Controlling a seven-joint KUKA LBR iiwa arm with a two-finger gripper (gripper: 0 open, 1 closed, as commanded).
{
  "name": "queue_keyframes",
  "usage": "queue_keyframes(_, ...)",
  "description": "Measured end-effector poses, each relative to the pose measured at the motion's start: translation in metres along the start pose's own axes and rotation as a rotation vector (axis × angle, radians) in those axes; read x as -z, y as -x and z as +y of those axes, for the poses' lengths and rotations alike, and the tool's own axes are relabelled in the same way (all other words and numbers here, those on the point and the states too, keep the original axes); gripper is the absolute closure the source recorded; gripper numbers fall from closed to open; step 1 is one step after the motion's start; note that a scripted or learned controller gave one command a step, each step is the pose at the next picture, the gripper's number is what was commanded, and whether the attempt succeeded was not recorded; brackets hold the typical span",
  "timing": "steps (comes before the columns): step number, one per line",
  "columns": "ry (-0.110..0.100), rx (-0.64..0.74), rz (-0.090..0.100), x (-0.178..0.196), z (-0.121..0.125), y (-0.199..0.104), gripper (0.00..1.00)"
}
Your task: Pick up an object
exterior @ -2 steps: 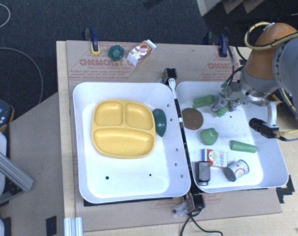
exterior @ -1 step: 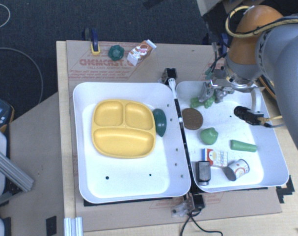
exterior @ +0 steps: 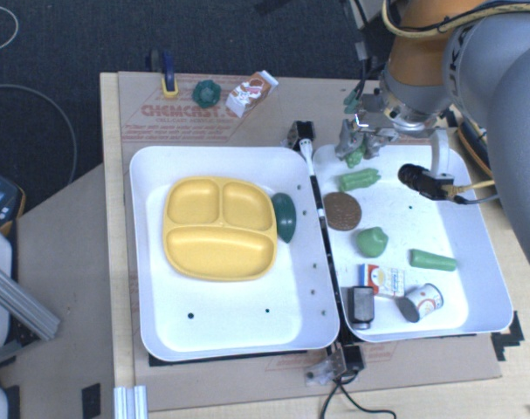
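Hand (exterior: 355, 149) is hovering at the far left corner of the right bin (exterior: 474, 234), its fingers appearing to be pinching a small green piece (exterior: 354, 157), lifted just above a green pod (exterior: 359, 180). Yellow tray (exterior: 219, 228) is lying in the left bin (exterior: 151, 260).

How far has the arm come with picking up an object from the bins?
Done: the gripper has reached the far edge of the right bin, at a small green piece. In hand: whether that piece is gripped cannot be told. Left: lifting it clear; the green pepper and brown disc lie untouched.
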State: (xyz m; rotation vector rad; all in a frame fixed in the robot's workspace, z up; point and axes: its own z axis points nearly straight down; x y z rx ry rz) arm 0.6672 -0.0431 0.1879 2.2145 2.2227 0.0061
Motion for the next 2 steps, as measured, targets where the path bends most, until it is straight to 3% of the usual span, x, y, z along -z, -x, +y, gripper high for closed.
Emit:
queue_keyframes(1,-0.006,0.000,0.001,-0.003,-0.001,-0.043,1.00)
queue_keyframes(2,-0.010,-0.006,0.001,0.011,-0.027,-0.011,1.00)
